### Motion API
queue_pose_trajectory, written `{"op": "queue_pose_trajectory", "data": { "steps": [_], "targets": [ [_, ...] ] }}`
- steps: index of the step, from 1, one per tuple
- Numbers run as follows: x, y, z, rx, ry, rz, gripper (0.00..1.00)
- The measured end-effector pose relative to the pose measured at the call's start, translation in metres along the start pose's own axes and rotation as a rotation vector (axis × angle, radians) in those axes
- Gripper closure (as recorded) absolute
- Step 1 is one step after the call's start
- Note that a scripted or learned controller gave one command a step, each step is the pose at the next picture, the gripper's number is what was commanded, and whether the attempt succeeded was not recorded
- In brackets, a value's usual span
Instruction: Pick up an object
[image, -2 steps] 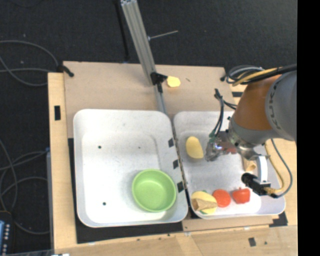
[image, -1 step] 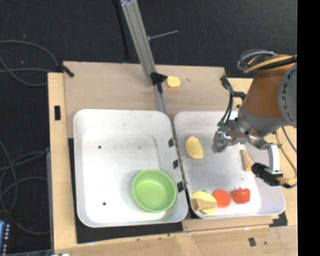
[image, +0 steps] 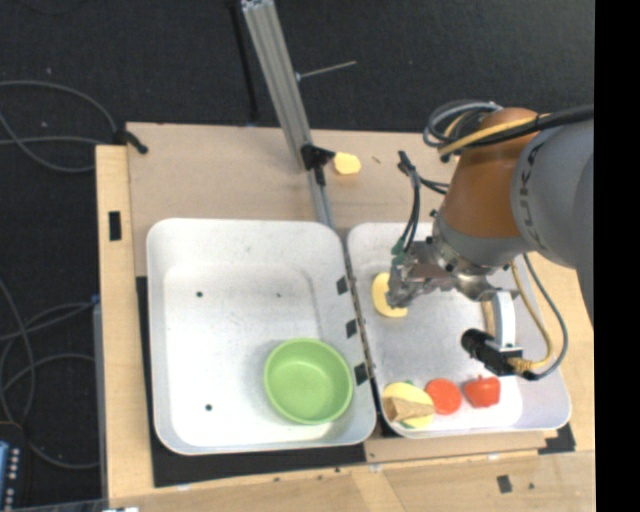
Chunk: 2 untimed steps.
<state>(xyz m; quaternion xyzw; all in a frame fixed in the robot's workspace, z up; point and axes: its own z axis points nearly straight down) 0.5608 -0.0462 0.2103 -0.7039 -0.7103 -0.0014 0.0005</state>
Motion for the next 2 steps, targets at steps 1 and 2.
{"op": "queue_pose_trajectory", "data": {
  "steps": [1, 2],
  "targets": [
    [0.048, -0.005, -0.02, -0.002, -0.001, 0.001, 1.0],
    [0.105, -0.003, -0.033, 0.0, 0.0, 0.0, 1.0]
  ]
}}
